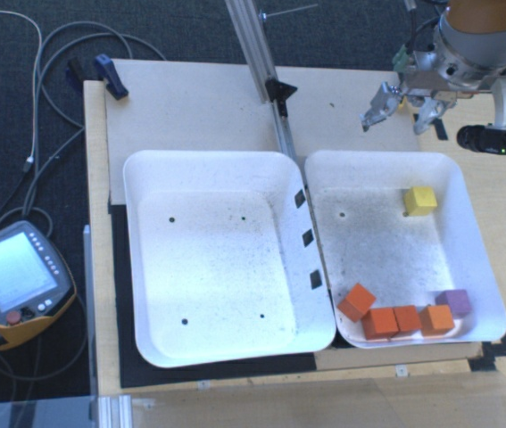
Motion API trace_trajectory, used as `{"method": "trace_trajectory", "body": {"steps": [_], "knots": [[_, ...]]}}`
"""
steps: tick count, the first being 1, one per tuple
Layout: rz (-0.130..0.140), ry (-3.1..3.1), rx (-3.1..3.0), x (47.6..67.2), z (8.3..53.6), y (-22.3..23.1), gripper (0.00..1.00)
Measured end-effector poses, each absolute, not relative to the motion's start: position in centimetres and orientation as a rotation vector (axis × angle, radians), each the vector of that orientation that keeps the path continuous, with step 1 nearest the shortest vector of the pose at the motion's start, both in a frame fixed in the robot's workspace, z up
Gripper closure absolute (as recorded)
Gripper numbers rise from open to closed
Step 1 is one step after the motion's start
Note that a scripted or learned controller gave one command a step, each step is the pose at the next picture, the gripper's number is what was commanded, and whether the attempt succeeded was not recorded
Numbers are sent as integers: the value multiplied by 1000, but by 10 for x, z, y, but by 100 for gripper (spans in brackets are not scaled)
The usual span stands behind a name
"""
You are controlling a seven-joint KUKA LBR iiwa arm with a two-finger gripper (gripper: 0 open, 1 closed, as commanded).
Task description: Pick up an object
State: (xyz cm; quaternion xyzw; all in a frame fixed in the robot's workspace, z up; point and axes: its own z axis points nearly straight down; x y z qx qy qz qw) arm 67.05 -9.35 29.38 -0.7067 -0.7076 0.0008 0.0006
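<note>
My gripper [402,114] hangs high above the far rim of the right bin [476,230], open, with nothing between its two metal fingers. A yellow block [419,201] lies in the right bin's far part, below and slightly right of the gripper. Along that bin's near edge sit several orange blocks: one tilted [356,301], then two side by side [392,321], and another [436,319]. A purple block [454,302] rests at the near right corner beside them.
The left bin [145,239] lies beside the right one. An aluminium post [251,34] slants up from the bench behind the bins. A teach pendant [12,279] and cables lie on the floor at left. A blue clamp [110,74] sits on the bench's far left corner.
</note>
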Motion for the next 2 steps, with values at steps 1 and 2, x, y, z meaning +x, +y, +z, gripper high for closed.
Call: {"method": "trace_trajectory", "body": {"steps": [1,2], "knots": [[11,-2212,-2220,650,142,-166,0],[-13,-2238,-2230,628,116,-211,0]]}}
